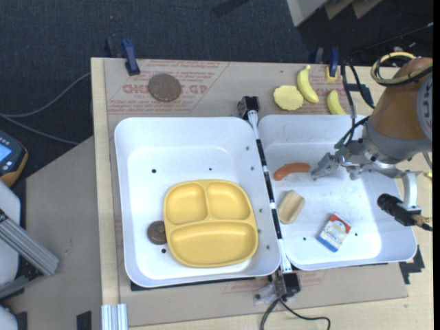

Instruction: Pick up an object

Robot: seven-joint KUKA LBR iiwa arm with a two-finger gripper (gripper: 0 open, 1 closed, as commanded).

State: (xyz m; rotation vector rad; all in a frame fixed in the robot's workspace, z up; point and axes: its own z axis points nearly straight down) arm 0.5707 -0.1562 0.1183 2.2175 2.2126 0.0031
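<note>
While the arm [401, 112] is reaching in from the right over the right bin [395, 253], we are seeing its gripper [324, 168] hanging low above the bin's upper middle. We are making out thin grey fingers [322, 170] pointing left toward the sausage [292, 170], but we cannot tell how far apart they are standing, and nothing is showing between them. Their tips are sitting just beside the sausage's right end; whether they are touching it, we cannot say.

We are finding the reddish sausage lying flat in the right bin, near the divider, its long axis running roughly left to right with the right end tilted slightly upward in the view. Below it a tan bread roll [290, 206] is lying at a slant, and a small carton [335, 232] is resting further right. In the left bin [134, 150] we are seeing a yellow divided plate [209, 222] with a brown disc [157, 232] touching its left edge.
</note>
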